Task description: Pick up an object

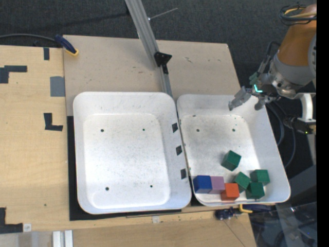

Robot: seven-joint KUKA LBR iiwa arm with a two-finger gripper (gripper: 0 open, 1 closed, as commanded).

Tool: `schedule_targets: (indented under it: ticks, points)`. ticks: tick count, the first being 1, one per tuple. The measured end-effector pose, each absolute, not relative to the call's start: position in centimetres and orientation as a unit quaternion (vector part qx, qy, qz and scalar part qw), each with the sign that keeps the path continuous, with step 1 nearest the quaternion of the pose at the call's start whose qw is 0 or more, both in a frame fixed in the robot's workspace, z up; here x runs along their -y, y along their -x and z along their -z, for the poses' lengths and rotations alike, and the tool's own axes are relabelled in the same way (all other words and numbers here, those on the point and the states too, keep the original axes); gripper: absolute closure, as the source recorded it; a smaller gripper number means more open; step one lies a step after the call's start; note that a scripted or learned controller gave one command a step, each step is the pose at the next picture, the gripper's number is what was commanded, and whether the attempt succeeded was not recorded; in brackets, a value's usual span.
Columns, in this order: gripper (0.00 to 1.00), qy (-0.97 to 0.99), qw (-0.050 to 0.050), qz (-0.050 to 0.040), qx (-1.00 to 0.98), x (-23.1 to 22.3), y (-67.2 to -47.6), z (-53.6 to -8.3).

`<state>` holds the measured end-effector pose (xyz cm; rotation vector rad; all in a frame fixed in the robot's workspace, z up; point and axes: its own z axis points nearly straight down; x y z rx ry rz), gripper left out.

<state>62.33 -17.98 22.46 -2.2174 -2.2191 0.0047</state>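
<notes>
Several small blocks lie in the right bin (205, 109), near its front edge. A green block (231, 160) sits alone, a little toward the middle. In front of it a blue block (202, 183), a purple block (217, 183) and an orange block (231, 191) crowd together with three more green blocks (255, 184). My gripper (247, 103) hangs over the bin's far right corner, well behind the blocks. It is open, with nothing between its fingers.
The left bin (82, 138) stands beside the right one, with a dark strip between them. A slanted metal rail (146, 30) runs down to the bins' far edge. Cables hang off the bench at the right.
</notes>
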Motion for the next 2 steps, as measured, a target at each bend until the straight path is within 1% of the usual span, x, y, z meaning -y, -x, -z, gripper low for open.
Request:
schedule_targets:
  ticks: [1,2]
  points:
    - [0.00,0.706,0.000,-0.0010,0.708,18.0,-62.4,-22.7]
    - [0.00,0.707,0.003,-0.0027,0.708,17.8,-61.8,-16.4]
